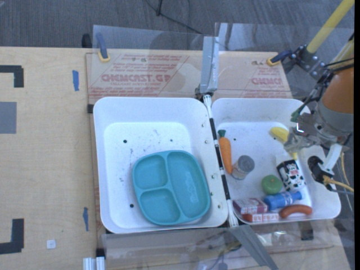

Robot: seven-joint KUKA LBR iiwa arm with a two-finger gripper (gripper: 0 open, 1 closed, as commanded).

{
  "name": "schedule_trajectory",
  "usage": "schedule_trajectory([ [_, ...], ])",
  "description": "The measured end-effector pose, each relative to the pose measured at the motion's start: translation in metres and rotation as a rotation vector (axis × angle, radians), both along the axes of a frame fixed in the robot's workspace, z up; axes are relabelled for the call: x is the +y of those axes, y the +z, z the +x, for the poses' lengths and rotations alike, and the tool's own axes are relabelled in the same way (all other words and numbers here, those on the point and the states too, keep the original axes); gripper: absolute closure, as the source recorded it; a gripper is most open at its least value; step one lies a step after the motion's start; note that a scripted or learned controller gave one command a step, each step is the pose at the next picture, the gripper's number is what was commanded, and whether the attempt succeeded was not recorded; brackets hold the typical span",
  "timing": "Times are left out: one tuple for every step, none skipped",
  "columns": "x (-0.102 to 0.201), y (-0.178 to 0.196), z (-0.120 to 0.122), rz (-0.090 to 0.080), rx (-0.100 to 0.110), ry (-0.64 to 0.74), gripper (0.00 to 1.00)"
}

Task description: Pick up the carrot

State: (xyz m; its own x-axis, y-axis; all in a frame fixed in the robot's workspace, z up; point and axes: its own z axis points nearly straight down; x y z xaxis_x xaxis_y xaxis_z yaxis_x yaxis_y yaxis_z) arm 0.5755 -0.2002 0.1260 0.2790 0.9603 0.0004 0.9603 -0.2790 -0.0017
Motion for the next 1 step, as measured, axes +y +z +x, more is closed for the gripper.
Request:
schedule_trajectory([
  [0.0521,0.0435,-0.0327,0.001,-0.001,0.294,1.00],
])
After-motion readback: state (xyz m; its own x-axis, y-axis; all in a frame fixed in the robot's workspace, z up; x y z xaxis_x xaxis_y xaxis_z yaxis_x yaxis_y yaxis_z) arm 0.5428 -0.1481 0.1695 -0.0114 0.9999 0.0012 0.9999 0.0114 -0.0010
